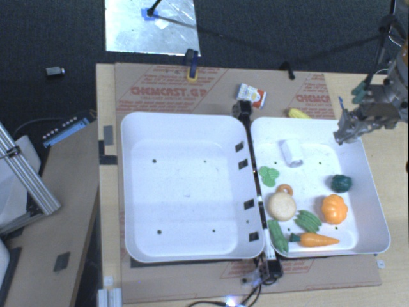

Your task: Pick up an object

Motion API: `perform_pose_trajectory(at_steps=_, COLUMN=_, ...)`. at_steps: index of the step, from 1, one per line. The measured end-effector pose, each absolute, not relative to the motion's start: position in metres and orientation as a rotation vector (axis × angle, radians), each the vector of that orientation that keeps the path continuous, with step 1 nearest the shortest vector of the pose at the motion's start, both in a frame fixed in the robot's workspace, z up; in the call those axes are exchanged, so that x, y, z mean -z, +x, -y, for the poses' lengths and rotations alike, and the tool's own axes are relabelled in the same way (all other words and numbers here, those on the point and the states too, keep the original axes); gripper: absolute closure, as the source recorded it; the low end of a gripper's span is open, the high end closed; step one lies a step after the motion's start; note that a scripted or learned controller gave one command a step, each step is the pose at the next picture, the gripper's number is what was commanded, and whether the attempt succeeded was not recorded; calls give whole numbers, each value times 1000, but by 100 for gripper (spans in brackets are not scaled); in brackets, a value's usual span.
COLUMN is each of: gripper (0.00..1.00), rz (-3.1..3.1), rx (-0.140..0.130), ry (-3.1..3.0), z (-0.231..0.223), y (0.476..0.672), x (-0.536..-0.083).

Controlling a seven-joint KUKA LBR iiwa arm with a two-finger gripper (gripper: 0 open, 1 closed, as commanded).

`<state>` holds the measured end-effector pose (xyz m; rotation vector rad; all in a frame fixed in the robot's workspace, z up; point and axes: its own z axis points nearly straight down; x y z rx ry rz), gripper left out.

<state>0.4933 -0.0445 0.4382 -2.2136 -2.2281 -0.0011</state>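
Gripper (345,133) hovers over the right shallow white plastic bin (367,171), at its 1 o'clock corner, above the rim. Can't tell how it's set from this angle; nothing visible in its grasp.

Candidate picks all sit in the right bin: small white cylinder (291,152) near 11 o'clock, lying on its side, well apart from everything else, so probably the cleanest grab. Dark teal lumpy ball (341,183) at 3 o'clock, also isolated. Orange pumpkin-shaped toy (334,209) just below it.

Cluster at 6–8 o'clock: beige round onion-like toy (281,206), green leafy pieces (308,220), orange carrot toy (316,240) pushed against the lower wall. Crowded, so fingers would likely clip neighbours.

Left white bin (185,184) is presumably the drop side. Pick not started yet; closest targets from the current pose are the cylinder and the teal ball.
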Motion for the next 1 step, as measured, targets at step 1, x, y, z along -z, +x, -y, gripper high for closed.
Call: perform_pose_trajectory(at_steps=1, gripper=100, rz=2230, rx=4, ry=-2216, z=20, y=487, x=-443)
